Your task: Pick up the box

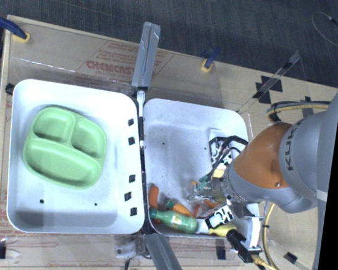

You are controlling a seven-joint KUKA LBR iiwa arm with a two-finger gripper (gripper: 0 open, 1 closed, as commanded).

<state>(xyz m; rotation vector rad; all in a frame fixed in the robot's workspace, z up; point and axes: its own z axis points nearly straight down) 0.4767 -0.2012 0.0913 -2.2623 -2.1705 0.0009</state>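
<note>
Orange-banded arm (277,165) hiding box, right bin (178,117)

Clutter (176,216) crowds right bin's (175,132) near corner; far half seemingly open.

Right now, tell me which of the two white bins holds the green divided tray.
The left bin. The green tray lies in it by itself, while the right bin holds the green bottle, clutter and the arm.
</note>
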